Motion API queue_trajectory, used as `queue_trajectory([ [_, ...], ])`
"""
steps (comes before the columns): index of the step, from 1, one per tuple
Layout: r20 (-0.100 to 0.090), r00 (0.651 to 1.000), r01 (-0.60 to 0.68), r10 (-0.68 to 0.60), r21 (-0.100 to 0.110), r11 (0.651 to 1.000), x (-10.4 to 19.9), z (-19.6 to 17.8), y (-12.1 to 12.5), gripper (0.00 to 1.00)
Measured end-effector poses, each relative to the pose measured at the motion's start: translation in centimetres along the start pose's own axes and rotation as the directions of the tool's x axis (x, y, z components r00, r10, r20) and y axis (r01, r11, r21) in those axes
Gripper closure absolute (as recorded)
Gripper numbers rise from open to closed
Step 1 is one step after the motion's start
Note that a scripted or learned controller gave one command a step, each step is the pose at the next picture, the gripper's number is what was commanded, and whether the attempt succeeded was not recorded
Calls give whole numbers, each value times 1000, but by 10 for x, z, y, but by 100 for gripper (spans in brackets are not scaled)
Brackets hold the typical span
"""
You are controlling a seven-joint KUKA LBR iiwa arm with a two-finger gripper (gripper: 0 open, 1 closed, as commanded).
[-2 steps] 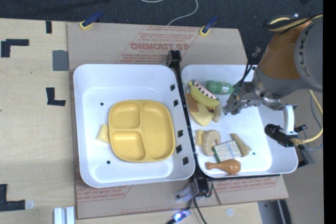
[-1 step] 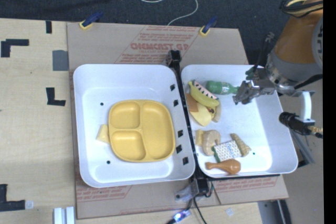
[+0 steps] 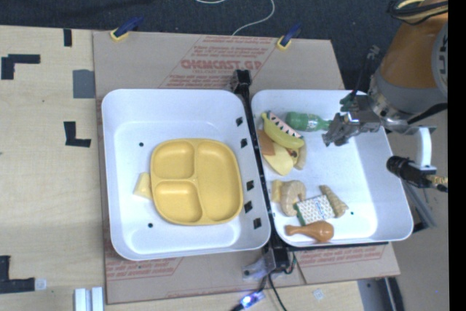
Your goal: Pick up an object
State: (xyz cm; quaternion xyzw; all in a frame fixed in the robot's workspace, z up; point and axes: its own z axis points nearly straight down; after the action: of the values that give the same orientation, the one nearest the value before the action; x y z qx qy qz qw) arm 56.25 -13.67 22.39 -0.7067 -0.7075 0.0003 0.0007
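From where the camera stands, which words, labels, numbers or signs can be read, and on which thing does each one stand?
Red print on the cardboard sheet behind the bins: two lines, upside down and too blurred to read.
Black angular marks on the wooden bench: shapes, not letters.
Patterned packet in the right bin: too small to read.

- A green bottle [image 3: 306,121] lay on its side near the right bin's far wall.
- A banana [image 3: 280,132] lay just beside it.
- A drumstick [image 3: 313,231] lay by the near wall.
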Motion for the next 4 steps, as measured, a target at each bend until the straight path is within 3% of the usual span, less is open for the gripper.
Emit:
queue_trajectory([
  [2,-1,1000,5,-5,1,1000,97,-7,-10,100],
  [3,1,1000,0,0,1,1000,104,2,-3,100],
  [4,2,1000,-1,1,2,1000,97,10,-14,100],
])
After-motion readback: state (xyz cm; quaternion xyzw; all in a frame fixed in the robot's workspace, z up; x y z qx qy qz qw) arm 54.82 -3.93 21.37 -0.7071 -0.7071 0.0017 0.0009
